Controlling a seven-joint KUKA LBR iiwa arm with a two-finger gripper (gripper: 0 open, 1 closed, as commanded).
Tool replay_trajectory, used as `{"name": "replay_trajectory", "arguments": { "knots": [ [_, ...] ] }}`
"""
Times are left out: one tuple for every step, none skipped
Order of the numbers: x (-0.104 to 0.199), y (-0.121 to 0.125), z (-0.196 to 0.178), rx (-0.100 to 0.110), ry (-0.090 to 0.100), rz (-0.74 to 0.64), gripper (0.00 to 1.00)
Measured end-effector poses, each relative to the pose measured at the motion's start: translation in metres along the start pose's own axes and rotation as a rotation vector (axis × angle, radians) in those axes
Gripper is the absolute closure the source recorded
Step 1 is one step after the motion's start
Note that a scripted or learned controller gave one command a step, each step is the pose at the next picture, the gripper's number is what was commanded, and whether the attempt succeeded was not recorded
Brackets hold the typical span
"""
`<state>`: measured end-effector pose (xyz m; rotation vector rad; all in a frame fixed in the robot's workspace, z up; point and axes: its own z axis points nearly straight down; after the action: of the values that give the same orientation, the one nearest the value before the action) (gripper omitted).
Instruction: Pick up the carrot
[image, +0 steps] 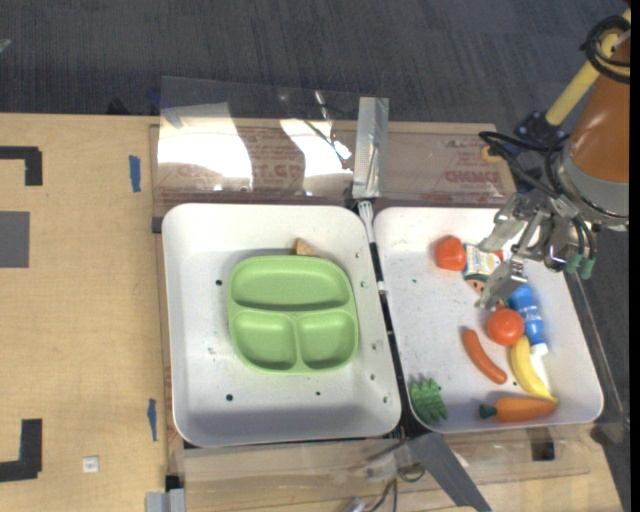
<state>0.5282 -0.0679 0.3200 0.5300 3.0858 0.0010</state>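
Camera view: the gripper (500, 268) hangs over the far part of the right bin (425, 345), away from the carrot (520, 408).
Its fingers look spread and pinch nothing; their tips sit just above a small white-and-red packet (481, 262), beside a red-orange ball (450, 252). The carrot lies on its side against the right bin's near rim, toward the near right corner, its green stem end pointing left, touching the lower tip of a yellow banana (529, 367). Around it lie a red tomato (505, 325), a blue-and-white bottle (527, 310), an orange-red sausage (484, 356) and a green leafy toy (429, 398). A green divided tray (293, 310) rests in the left bin (190, 330), with a small brown piece (303, 247) at its far edge.
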Motion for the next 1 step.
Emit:
{"name": "replay_trajectory", "arguments": {
  "knots": [
    [0.0396, -0.034, 0.061, 0.002, 0.01, -0.047, 0.0]
  ]
}}
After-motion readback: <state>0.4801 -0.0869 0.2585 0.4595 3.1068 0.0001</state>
